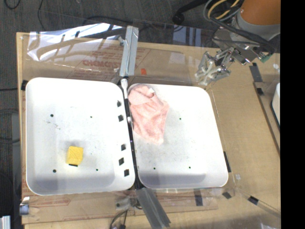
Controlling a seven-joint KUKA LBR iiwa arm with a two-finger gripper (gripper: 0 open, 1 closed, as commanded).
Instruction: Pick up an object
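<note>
Two white bins side by side on bench [248,142]: left bin [38,99], right bin [209,128]. Arm [259,6] in from upper right, parked over bare bench beyond right bin's far corner, well apart from every object.

Pink cloth [148,114] crumpled in right bin's far-left corner, pressed up near divider wall. Likely the nearer target. Risks there: soft, floppy, so only a fold pinched and cloth slipping out on lift; closeness to bin wall and divider leaving little room for a finger on that side, possible collision with rim.

Gripper [209,73] hanging just outside right bin rim, nothing between fingers; spread of fingers too small and cluttered to judge, cannot tell.

Yellow block [75,155] lying in left bin toward near-left area, far from gripper. Small and low, so slight misalignment likely means closing on air or nudging it aside.
</note>
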